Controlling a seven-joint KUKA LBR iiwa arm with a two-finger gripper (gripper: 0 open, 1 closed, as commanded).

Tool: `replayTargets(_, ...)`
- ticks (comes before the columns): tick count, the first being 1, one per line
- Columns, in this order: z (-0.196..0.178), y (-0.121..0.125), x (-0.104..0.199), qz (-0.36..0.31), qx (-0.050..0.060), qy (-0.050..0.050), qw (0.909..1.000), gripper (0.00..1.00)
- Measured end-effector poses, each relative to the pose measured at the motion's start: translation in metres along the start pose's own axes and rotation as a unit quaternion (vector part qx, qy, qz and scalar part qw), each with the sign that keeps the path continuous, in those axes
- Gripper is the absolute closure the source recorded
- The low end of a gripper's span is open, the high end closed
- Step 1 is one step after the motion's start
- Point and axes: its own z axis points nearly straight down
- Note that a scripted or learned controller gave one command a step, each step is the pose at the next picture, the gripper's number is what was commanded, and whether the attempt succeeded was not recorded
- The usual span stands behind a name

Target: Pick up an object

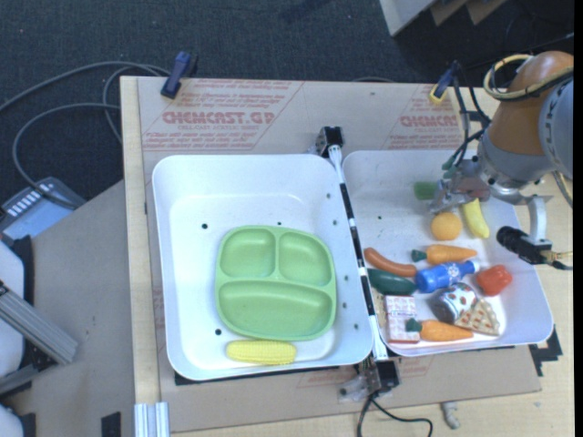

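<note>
In the left shallow white bin, a yellow plastic corn cob lies at the near wall, touching the green three-compartment plate behind it. The right white bin holds a near heap: an orange carrot, a waffle wedge, a red tomato, a blue bottle and a brown sausage. Farther back sit an orange ball and a yellow banana. The gripper hovers just above the ball; whether it grasps anything cannot be told.
</note>
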Motion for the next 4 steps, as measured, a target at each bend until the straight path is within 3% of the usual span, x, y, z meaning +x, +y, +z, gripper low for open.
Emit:
replayTargets(1,-0.029,-0.1,0.017,0.001,0.002,0.001,1.0,1.0)
replayTargets(2,-0.106,-0.069,0.027,0.0,0.001,0.0,1.0,1.0)
replayTargets(3,-0.105,-0.07,0.027,0.0,0.001,0.0,1.0,0.0)
replayTargets(4,-0.043,-0.099,-0.013,0.001,0.003,0.0,1.0,0.0)
